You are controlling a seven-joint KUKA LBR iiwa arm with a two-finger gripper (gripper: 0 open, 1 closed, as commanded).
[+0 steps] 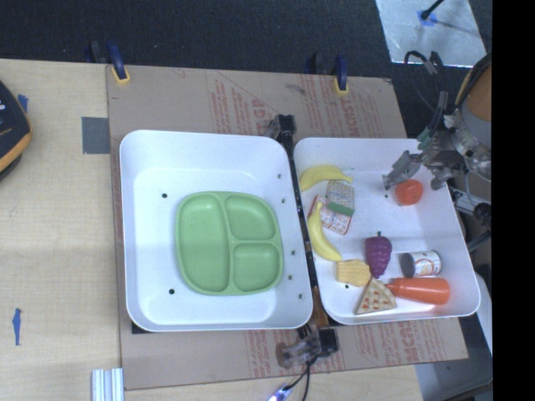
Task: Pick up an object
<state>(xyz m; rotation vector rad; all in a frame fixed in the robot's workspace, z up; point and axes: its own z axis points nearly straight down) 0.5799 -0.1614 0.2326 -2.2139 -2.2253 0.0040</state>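
We saw the grey two-finger gripper (407, 176) at the frame's right, just beside a small round red-orange tomato (409, 192) in the right white bin (468, 261). Whether its fingers were spread or closed, we could not tell.

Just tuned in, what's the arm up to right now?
The gripper is low in the right bin, near its far right corner, right beside a small red tomato. Nothing is visibly held yet. The bananas, box, grapes, can, carrot and sandwich lie in that bin. The left bin holds a green tray.
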